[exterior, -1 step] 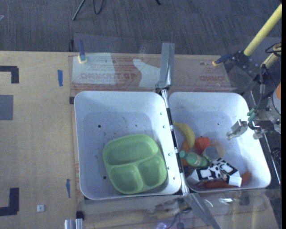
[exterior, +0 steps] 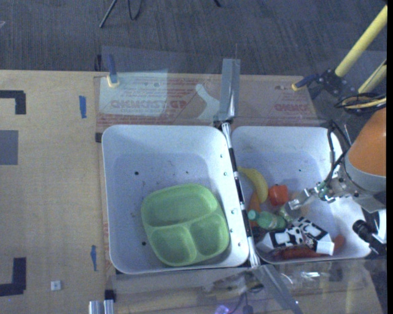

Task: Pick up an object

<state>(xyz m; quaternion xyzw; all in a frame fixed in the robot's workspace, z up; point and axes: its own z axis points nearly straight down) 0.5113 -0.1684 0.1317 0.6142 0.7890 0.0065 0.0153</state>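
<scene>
Your tool [exterior: 307, 197] hangs over the right bin [exterior: 288, 144]; you cannot tell its state. Just left of it sit a red tomato [exterior: 277, 194] and a banana [exterior: 256, 182]. A green divided plate [exterior: 184, 224] lies in the left bin [exterior: 153, 147].

Robot lab, taped wooden bench [exterior: 49, 202], white bins [exterior: 116, 184], tripod legs [exterior: 123, 9]

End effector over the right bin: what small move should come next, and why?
Probably a short descent toward the tomato. The end effector sits just right of it, above the pile along the right bin's left wall, next to the banana and the cow-print toy. Nothing shows in its grip, so the pick is not yet made.
</scene>
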